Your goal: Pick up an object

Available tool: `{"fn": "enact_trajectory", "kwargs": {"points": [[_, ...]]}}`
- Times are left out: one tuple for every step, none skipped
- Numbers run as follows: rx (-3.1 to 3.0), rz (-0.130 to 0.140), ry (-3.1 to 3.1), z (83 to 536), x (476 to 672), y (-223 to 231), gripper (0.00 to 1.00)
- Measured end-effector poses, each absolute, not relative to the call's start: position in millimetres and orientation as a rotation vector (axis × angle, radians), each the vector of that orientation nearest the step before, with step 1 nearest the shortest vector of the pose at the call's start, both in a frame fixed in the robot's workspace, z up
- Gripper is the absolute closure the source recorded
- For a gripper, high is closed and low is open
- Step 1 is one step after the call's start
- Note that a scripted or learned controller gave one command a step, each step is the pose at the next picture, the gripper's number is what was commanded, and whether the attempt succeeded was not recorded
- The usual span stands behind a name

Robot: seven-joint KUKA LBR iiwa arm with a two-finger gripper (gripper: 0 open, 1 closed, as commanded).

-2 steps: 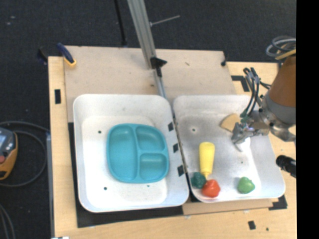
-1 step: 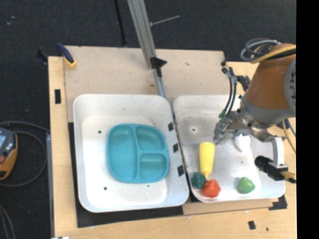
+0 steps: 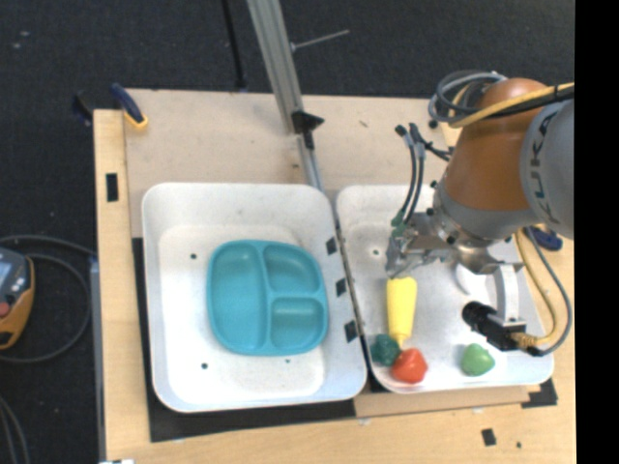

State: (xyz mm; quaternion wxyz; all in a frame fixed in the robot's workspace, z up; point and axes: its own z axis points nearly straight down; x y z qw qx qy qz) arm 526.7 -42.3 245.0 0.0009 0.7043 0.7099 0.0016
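Observation:
My gripper (image 3: 404, 255) hangs low in the right bin (image 3: 363, 222), just above the upper end of a yellow cylinder-like object (image 3: 400, 308) that lies lengthwise below it. I cannot make out how the gripper stands, as the wrist hides it. Near the bin's front edge lie a dark teal object (image 3: 385, 348), a red object (image 3: 410, 365) and a green object (image 3: 476, 359).
The left bin (image 3: 174, 220) holds a teal divided plate (image 3: 268, 295). A metal post (image 3: 280, 66) rises behind the bins. The arm's grey and orange body covers the right bin's far right part.

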Motion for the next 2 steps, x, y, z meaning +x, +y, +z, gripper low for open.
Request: {"fn": "enact_trajectory", "kwargs": {"points": [[2.212, 0.003, 2.229, 236, 536.0, 13, 1.0], [2.212, 0.003, 2.232, 242, 533.1, 75, 1.0]]}}
